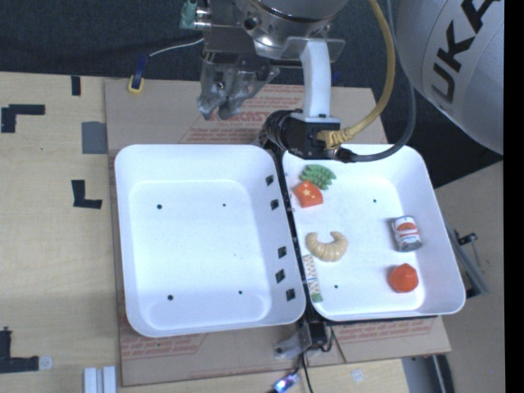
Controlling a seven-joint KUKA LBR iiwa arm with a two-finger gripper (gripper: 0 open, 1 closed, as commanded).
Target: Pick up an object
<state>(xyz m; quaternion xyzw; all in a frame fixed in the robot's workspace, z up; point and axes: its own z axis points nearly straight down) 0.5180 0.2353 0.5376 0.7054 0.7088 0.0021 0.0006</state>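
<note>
Croissant (327,246), tomato (403,277), can (406,232) and strawberry (308,194) lie scattered in the right bin (434,188) while the gripper (223,105), fingers nearly together and holding nothing, hangs at upper centre beyond both bins, risking a descent that misses everything

Letters "UK" — grey arm (467,47) casing
</note>
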